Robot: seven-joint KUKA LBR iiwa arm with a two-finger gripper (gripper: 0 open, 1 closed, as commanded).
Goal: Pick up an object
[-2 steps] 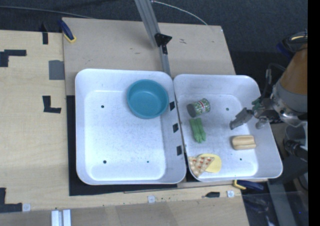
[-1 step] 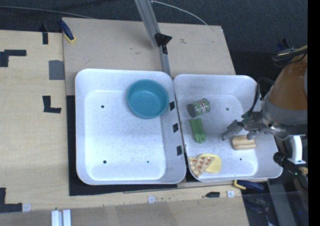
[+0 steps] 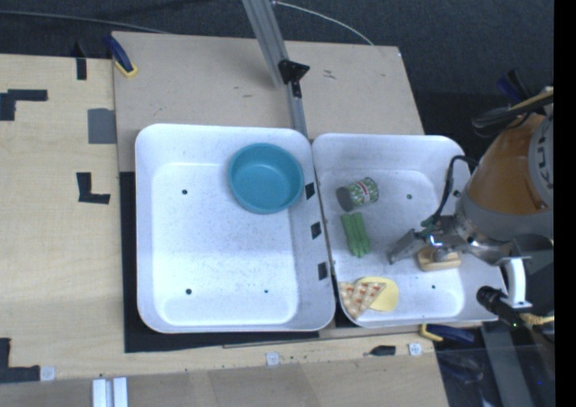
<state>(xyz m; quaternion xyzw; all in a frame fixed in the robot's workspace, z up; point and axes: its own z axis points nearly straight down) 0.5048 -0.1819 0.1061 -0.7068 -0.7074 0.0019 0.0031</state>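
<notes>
I reach in from the right, my grey arm (image 3: 517,189) with its orange band hanging over the right-hand bin (image 3: 396,146), and my gripper (image 3: 423,248) sits low over the right half of that bin's floor. One dark finger (image 3: 402,248) points out to the left toward the middle of the bin; the rest is crowded under my wrist, so I cannot tell whether my fingers are spread or pressed together. A small tan block (image 3: 438,259) lies right beside my fingertips, just beneath the wrist; whether I touch it I cannot tell. To the left of my gripper, apart from it, a green ridged piece (image 3: 356,234) lies lengthwise on the bin floor, and just above that a small can (image 3: 358,193) with a green label rests on its side. Near the bin's front edge a yellow wedge with a criss-cross pattern (image 3: 368,294) lies flat. In the left-hand bin (image 3: 216,306), well away from me, a blue bowl (image 3: 265,177) stands upright near the back right corner.
</notes>
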